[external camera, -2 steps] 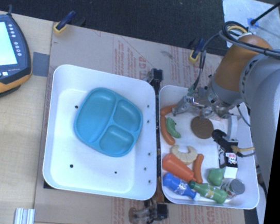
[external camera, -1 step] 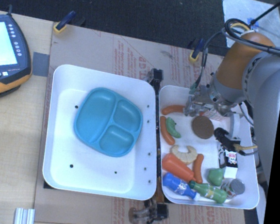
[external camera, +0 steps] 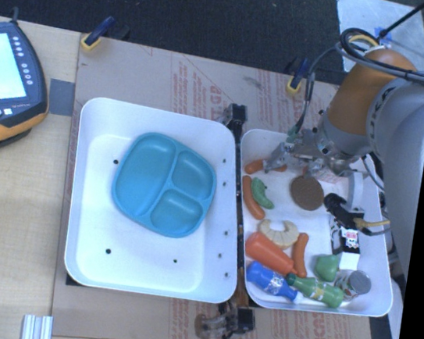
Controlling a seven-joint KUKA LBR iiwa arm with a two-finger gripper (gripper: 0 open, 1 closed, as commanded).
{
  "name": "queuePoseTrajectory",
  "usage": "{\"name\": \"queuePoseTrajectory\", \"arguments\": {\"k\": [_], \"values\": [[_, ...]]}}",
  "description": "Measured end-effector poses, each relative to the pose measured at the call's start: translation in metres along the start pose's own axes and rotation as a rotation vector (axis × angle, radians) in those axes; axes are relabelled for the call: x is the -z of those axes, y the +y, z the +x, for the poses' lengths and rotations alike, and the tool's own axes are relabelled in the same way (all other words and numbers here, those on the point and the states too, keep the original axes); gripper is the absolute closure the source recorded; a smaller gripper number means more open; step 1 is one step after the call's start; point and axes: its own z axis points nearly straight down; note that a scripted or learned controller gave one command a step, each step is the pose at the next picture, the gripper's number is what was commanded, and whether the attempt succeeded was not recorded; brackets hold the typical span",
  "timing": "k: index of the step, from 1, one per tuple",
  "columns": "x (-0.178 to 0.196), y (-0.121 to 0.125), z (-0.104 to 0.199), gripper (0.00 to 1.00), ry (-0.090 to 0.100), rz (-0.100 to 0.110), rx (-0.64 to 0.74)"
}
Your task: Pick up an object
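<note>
My gripper (external camera: pixel 286 157) hangs over the far left part of the right bin (external camera: pixel 383 271), at the end of the grey arm with the orange band. An orange sausage piece (external camera: pixel 253 165) lies just to its left, and a brown round cookie (external camera: pixel 306 192) lies just in front of it to the right. Nothing shows held in it. Nearer the front lie an orange hot dog (external camera: pixel 252 200) with a green piece (external camera: pixel 263 195) against it, a pale ring (external camera: pixel 278 231), a carrot (external camera: pixel 269 252) and another orange sausage (external camera: pixel 300 253).
The left bin (external camera: pixel 87 209) holds a blue divided plate (external camera: pixel 165 184). A blue bottle (external camera: pixel 270 280), a green bottle (external camera: pixel 318 290), a green pepper (external camera: pixel 328 265) and a can (external camera: pixel 353 283) crowd the right bin's front. A tablet (external camera: pixel 0 82) sits at the far left.
</note>
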Motion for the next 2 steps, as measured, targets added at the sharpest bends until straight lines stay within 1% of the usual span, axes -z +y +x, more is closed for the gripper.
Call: {"name": "queuePoseTrajectory", "arguments": {"k": [1, 2], "values": [[0.0104, 0.0006, -0.0008, 1.00, -0.002, -0.004, 0.003], [0.0103, 0.0005, -0.0007, 0.00, -0.002, -0.003, 0.003]]}}
